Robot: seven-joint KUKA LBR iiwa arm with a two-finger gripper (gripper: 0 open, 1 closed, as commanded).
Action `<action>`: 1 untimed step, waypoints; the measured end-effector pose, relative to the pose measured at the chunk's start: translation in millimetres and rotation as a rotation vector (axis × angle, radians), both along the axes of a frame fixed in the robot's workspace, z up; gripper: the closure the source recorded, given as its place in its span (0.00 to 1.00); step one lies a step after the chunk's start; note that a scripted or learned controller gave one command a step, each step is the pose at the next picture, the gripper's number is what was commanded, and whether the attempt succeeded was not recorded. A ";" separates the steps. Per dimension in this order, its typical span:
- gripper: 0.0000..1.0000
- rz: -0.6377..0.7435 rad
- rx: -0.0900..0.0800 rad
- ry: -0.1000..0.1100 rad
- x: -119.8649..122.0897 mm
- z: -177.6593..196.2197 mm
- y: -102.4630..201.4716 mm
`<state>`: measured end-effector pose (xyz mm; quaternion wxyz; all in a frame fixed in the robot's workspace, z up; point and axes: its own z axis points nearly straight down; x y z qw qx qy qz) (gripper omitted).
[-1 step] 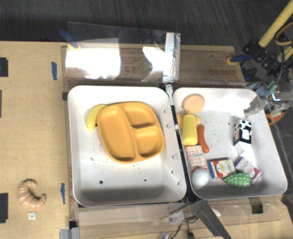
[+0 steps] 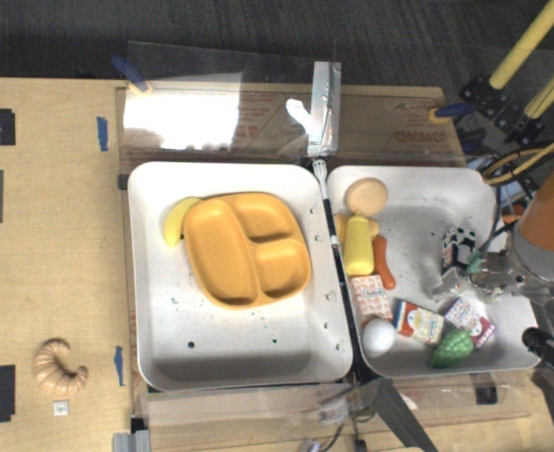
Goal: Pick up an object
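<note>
- The arm [image 2: 550, 224] comes in from the right edge, its orange band over the right rim of the right bin [image 2: 418, 191]
- The gripper [image 2: 465, 269] sits low over the right part of that bin; whether it is wide, narrow or holding anything cannot be told
- Just beside the gripper lies a black-and-white patterned item [image 2: 459, 243], touching or nearly touching it; which one cannot be told
- Near the bin's front right lie a small red-and-white carton [image 2: 470, 316] and a green toy vegetable [image 2: 452, 347], close together
- Left of those is an orange-and-white packet [image 2: 416, 321], and beside it a white egg [image 2: 378, 336]
- Along the bin's left side a yellow bottle [image 2: 358, 243] lies lengthwise, with a beige round ball [image 2: 366, 196] at its far end
- An orange carrot [image 2: 383, 262] lies just beside the bottle, and a red-and-white printed box [image 2: 368, 297] sits at the bottle's near end
- The left bin [image 2: 154, 281] holds an orange divided tray [image 2: 247, 248], tilted at a slant
- A yellow banana [image 2: 174, 219] peeks out at the tray's left edge, touching it
- On the wooden bench [image 2: 41, 252], well apart from both bins, lies a tan croissant [image 2: 60, 365] near the front left
</note>
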<state>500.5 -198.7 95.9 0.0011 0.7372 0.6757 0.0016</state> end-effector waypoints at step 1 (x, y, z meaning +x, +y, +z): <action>0.00 -0.015 0.002 0.002 27.3 -0.5 95.2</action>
